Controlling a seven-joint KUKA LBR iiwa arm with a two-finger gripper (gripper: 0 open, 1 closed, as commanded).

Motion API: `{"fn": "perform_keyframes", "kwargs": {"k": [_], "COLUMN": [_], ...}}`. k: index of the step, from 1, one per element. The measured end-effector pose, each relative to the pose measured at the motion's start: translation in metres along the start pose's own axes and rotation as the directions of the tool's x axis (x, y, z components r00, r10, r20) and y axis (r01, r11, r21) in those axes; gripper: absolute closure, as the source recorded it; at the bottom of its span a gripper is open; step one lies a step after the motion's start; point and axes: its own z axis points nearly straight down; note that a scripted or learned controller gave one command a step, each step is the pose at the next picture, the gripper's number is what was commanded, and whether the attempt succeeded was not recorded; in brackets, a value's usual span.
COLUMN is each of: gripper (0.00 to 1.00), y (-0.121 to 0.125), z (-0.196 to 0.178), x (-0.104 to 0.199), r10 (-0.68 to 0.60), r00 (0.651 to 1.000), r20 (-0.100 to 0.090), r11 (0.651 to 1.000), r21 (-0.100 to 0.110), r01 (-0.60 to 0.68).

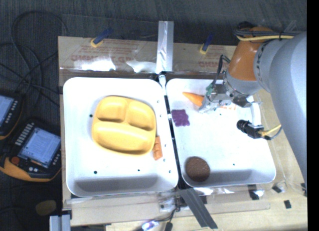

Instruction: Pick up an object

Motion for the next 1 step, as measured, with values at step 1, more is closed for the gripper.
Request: {"fn": "perform_keyframes", "kwargs": {"k": [1], "gripper": [0.0], "y": [-0.0007], "z": [0.0008], "x": [0.0004], "r10": [0.0], "r00": [1.0], "r20": [-0.001], "r11": [1.0], "r21": [0.003], "r01": [0.0]}}
